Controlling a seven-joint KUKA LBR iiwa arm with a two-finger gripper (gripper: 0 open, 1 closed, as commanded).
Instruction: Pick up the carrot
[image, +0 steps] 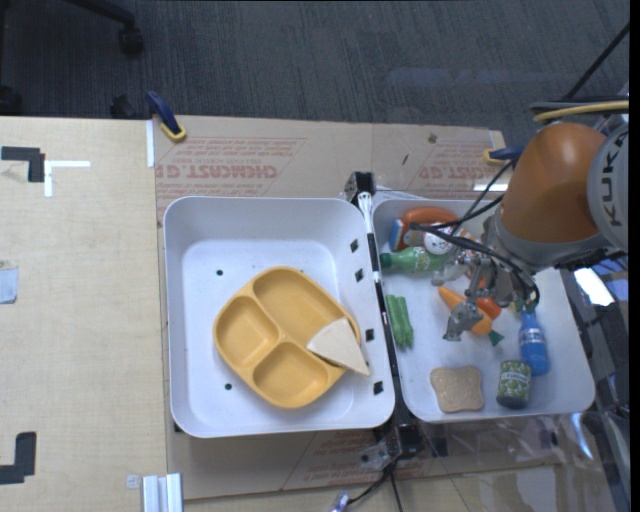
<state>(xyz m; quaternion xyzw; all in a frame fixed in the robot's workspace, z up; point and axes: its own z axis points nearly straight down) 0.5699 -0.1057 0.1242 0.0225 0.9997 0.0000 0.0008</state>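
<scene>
The carrot (468, 306) lies in the right bin (560, 400), a little above the middle of its floor, orange with a green tip pointing toward the bin's lower right; the gripper (463, 322) hangs right over it, its metal tips at the carrot's lower left side, though whether it is clenched on the carrot or released I cannot tell from here. Just right of the carrot stands a blue bottle (532, 342), tilted; below the carrot and toward the bin's near edge sit a slice of bread (457, 389) and a small green can (514, 383), side by side but apart. Left of the carrot a green bean pod (400, 321) lies lengthwise near the bin's left wall; above the carrot rest a green bottle (412, 261) and a red-and-white item I cannot make out. Well left of the carrot, in the left bin (190, 330), a yellow divided plate (265, 335) carries a pale wedge (340, 345) on its right edge; both bins rest on the surface (80, 300).
</scene>
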